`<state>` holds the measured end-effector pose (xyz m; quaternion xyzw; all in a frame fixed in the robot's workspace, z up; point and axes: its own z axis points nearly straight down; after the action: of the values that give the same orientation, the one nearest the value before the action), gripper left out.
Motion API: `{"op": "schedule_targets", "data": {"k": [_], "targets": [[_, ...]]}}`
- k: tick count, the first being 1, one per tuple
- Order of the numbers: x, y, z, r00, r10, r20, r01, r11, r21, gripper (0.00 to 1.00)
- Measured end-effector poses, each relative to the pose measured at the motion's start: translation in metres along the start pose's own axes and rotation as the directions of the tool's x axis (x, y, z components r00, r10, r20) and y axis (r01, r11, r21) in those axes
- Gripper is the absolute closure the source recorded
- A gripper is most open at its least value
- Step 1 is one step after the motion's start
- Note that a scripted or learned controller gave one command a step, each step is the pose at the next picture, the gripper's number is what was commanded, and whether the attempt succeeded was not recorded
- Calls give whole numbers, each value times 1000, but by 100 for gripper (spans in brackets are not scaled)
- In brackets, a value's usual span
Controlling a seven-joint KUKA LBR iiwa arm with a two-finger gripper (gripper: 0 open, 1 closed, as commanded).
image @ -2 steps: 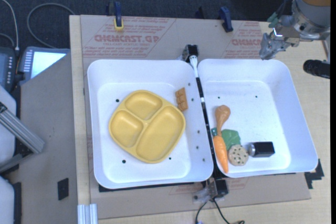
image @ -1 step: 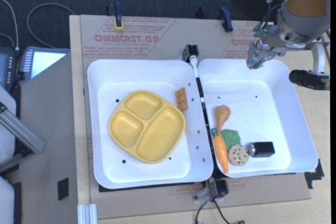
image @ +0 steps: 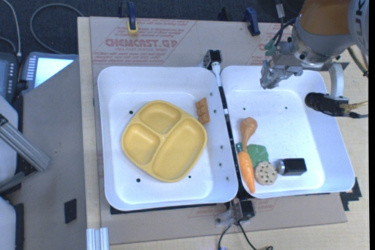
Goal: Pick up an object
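approach step, i judge: tool (image: 273, 80), grip state untellable, hovers at the right bin's (image: 328, 181) 12 o'clock and must descend toward the carrot (image: 246, 170).

The grey arm reaches in from the upper right, its orange band high at the frame's top corner and the wrist angled downward and leftward. The pincer (image: 270, 82) hangs at its end, pointing down, with nothing visible between its tips. Dark cables loop along the wrist.
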<state>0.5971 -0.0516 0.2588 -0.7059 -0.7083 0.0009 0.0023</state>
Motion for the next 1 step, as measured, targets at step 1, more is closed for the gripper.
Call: {"op": "schedule_targets", "data": {"k": [1], "targets": [[46,-34,9,1000,0,0,0,1000,0,100]]}}
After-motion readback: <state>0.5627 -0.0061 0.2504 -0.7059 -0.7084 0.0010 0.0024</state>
